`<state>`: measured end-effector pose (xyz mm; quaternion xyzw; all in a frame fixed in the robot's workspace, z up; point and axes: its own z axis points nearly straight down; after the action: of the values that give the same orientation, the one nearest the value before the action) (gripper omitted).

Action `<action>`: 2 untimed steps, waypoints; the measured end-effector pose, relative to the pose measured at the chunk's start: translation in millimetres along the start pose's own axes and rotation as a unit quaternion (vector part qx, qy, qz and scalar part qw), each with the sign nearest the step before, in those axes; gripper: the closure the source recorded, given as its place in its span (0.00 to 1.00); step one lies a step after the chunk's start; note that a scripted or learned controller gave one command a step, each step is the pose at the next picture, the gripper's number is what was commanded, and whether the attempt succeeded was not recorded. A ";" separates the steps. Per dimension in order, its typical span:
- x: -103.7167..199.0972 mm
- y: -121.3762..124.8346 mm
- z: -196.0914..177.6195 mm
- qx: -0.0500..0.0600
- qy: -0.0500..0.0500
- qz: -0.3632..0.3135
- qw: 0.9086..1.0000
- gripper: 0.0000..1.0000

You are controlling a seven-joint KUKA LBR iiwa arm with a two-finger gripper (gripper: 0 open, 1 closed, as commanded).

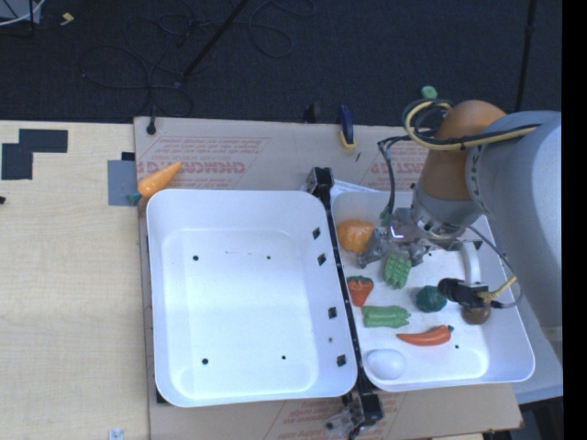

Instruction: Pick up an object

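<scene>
While hand (396,248) hovers low — green toy (397,270) just beneath; finger spread unclear.

Arm (527,200): broad pale-grey shell, rounded orange band (459,149) above the wrist, black and yellow cables (431,126) looped over it with a green-tipped end, thin black lead down the left, dark-grey metal end effector (401,241) of small blocky parts below.
</scene>
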<state>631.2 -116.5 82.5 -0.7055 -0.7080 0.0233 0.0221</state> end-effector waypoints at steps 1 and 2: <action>22.2 -1.0 0.6 -0.001 -0.003 0.003 1.000 0.00; 21.4 0.6 0.7 -0.001 0.006 0.000 1.000 0.00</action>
<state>631.6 -95.1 81.8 -0.7055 -0.7080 0.0186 0.0253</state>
